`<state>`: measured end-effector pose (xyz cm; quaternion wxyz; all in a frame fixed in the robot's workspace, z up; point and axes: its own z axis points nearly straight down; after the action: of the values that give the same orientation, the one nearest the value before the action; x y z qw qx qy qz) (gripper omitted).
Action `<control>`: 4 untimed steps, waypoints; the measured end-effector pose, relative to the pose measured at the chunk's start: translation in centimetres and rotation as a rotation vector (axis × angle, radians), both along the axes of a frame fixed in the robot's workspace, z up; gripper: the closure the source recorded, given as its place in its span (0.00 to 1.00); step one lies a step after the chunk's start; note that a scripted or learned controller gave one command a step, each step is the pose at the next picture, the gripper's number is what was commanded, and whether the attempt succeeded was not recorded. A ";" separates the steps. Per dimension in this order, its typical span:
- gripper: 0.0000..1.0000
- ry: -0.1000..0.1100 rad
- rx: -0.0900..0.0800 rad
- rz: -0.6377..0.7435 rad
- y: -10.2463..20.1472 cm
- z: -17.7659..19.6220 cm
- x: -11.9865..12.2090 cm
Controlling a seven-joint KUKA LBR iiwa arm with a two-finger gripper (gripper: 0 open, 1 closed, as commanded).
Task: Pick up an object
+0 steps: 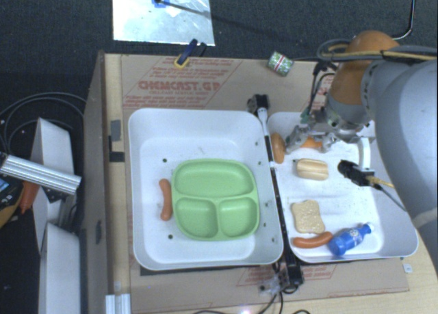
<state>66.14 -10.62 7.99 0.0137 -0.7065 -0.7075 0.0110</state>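
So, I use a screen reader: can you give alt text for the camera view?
The grey arm's end effector hangs over the right bin, which holds a bread roll, toast slice, sausage and blue bottle. The left bin holds a green divided tray beside another sausage.

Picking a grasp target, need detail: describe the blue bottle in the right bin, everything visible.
The blue bottle is small, looks like plastic, with a blue body, a pale label patch on its side and a blue cap end. It lies on its side on the floor of the right bin, near the bin's front edge, cap pointing up and to the right in the view. Its lower end meets or overlaps one tip of an orange-red sausage; real contact is unclear. A slice of toast lies apart, just behind the sausage.
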 end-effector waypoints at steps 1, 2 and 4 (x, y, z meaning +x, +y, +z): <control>0.00 -0.006 0.001 0.001 -1.0 0.9 0.1; 0.00 -0.008 0.001 0.001 -3.0 0.0 0.1; 0.00 -0.020 -0.003 0.001 -2.3 1.7 0.4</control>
<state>66.54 -12.97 9.72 0.0054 -0.7061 -0.7080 0.0049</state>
